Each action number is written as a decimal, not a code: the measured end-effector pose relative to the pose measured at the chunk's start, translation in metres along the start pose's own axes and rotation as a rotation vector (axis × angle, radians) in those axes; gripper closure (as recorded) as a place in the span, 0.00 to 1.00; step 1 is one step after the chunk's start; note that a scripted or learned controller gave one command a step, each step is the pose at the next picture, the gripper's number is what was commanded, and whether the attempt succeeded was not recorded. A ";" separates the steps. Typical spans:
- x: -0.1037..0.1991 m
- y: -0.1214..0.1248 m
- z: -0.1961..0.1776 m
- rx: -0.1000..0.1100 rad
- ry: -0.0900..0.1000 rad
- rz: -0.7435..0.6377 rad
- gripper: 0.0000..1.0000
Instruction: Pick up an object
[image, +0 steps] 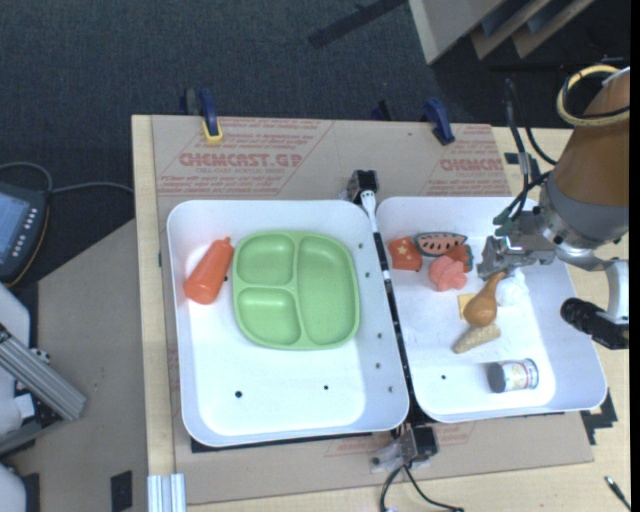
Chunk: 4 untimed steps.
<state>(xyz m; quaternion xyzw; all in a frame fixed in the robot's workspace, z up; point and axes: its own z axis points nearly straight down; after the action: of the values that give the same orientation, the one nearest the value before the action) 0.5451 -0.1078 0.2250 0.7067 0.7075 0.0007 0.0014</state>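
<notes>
Right bin (560, 395), nearest rim: small cylindrical jar with white label and dark cap (513, 376) lies on its side; hard and smooth, likely to roll if nudged. Just beyond it, tan wedge-shaped toy bread piece (476, 338) touches brown drumstick-shaped plastic toy (484, 302). Drumstick judged light, rigid, slightly slick; best taken across its narrow neck (bulb end too round). Claw (503, 262) sits at the drumstick's upper end; cannot tell its state. Farther back: pink lumpy toy (448, 271), red block (405, 255), watermelon slice toy (441, 242).
</notes>
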 end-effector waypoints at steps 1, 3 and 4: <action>0.035 0.042 0.010 -0.001 0.001 -0.004 1.00; 0.043 0.050 0.009 0.006 0.001 0.002 1.00; 0.046 0.046 -0.007 0.000 0.001 0.000 1.00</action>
<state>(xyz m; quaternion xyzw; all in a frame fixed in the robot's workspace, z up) 0.5907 -0.0622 0.2326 0.7068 0.7074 0.0008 0.0011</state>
